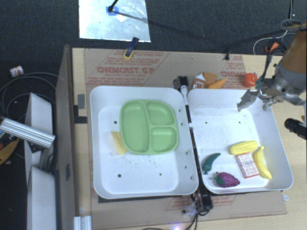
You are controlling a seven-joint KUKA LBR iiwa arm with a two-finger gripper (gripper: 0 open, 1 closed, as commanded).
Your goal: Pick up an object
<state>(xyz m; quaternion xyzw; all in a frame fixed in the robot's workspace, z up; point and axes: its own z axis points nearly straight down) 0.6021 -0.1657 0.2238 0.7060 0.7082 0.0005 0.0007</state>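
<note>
A robot test lab, not a home or kitchen.

Two white bins [144, 188] sit side by side on a cardboard-covered worktop [158, 63] over dark carpet [38, 23]. Loose cables [24, 95] coil at the left by metal framing [26, 133], and the food in the bins is plastic toys, such as a banana [261, 162] and grapes [227, 179].

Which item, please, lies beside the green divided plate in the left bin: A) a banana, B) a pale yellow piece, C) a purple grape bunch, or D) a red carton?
B: a pale yellow piece lies against the left edge of the green divided plate in the left bin; the others are in the right bin.
</note>
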